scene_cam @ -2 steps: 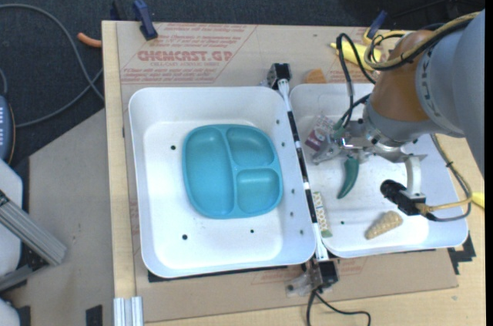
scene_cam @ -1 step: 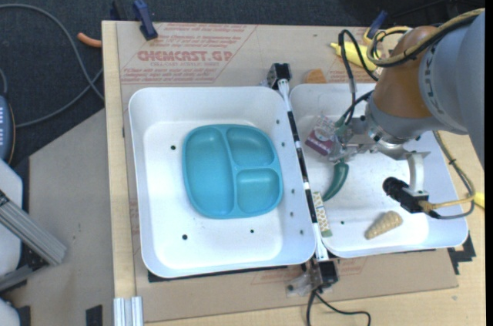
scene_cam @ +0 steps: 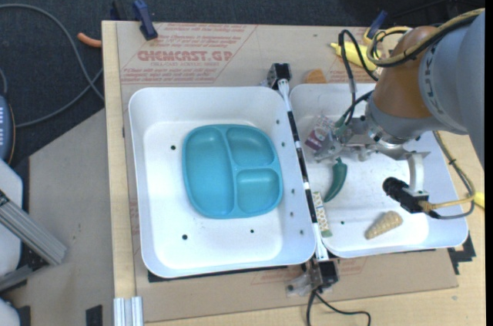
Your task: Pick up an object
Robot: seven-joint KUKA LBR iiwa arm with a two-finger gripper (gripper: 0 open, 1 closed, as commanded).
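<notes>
I'm parked low in the right bin, pincer at its left side, right above the green pepper-shaped thing. Can't tell how far it's open or whether it has anything. I'd drop straight onto the pepper's curved middle and close slowly, since it looks smooth and slippery. The ridged tan cone looks grippier. The glossy blue divided plate sits in the left bin.

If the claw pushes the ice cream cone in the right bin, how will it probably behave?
The ice cream cone lies on its side and tapers, so it would likely roll in a curve. It looks like a small toy, probably light, and may slide easily on the smooth right bin floor.
</notes>
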